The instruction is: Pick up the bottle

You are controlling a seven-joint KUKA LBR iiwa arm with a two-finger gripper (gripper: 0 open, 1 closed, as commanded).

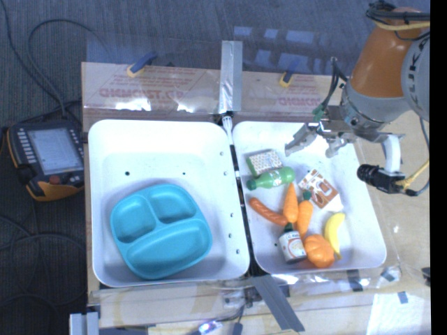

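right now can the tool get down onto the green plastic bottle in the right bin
Probably yes. The tool hangs above the right white bin, up and right of the green plastic bottle, whose top is uncovered. A small patterned box and an orange carrot crowd its sides.

The floor [140,12] is dark grey carpet. Black wires [28,44] curl across it. A screen box [45,152] with orange edges sits left of the brown tabletop [160,86].

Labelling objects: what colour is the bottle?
Green, with a white cap end; the bottle shows in the camera view.
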